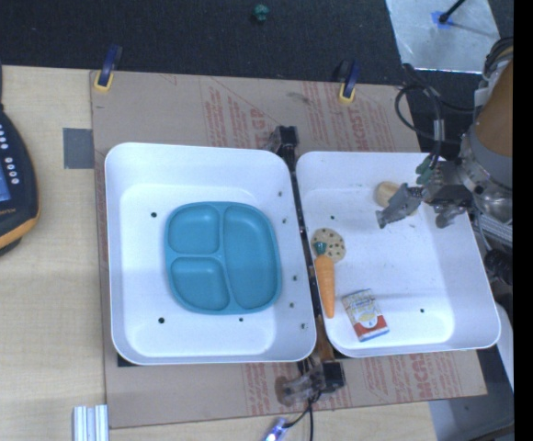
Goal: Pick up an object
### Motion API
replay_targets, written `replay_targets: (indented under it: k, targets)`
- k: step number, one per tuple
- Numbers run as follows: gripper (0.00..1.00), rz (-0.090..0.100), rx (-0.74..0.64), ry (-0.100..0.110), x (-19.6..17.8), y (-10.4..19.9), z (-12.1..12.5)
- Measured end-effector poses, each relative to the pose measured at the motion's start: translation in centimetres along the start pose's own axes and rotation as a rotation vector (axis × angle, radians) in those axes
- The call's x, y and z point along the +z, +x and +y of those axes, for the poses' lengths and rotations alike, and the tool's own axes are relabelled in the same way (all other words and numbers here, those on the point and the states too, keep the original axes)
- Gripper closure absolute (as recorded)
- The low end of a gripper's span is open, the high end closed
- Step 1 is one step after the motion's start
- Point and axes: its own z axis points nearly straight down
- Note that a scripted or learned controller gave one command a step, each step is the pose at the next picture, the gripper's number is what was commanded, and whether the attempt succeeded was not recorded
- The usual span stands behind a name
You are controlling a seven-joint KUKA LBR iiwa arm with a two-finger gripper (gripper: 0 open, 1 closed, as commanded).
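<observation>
While hovering with fingers apart and nothing held, pincer should drop squarely over small tan lump just beside its left finger, then close.

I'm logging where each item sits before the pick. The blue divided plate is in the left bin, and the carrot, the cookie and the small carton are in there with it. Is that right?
Not quite. The blue divided plate is in the left bin, but the carrot, the cookie and the small carton lie in the right bin, as the camera view shows.
</observation>
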Motion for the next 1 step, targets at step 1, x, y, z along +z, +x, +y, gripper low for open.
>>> replay_targets:
  k: [1]
  targets:
    - [0.0,0.0,0.0,0.006,14.31,-0.02,4.36]
